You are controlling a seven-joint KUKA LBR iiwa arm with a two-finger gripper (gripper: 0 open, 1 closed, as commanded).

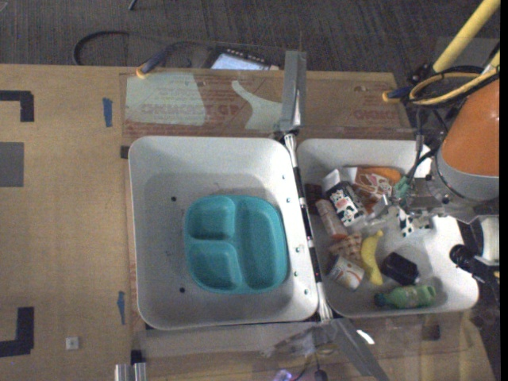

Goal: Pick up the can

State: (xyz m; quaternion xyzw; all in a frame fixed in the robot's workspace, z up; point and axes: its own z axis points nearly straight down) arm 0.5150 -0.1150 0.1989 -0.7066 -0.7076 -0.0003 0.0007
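Gripper [394, 206] sits low over the right bin [464, 296], near the bin's middle, just right of the cow-print carton [344, 202] — can't tell how it stands, too much blur and clutter around the tip. Arm comes in from the right, orange band [475, 129] above the wrist, cables looping over the bin's far right corner.

The can [329, 216] — slim, brownish, lying on its side — is along the left wall of the right bin, just left of the carton, apart from the gripper. Nothing visibly held.

Rest of right bin: an orange-red packet [373, 179] at the far side, banana [371, 259] near the middle, a small cup [347, 272] beside it, a black block [399, 267], a green bottle [407, 295] lying along the near wall.

Left bin [151, 165] holds a teal divided tray [235, 243], flat, roughly centred.

Bench [63, 236] is tan board with black corner marks, blue tape bits, printed cardboard behind the bins. Beyond it, dark grey carpet [333, 14] with a black cable loop and a yellow pole [470, 26] at upper right.
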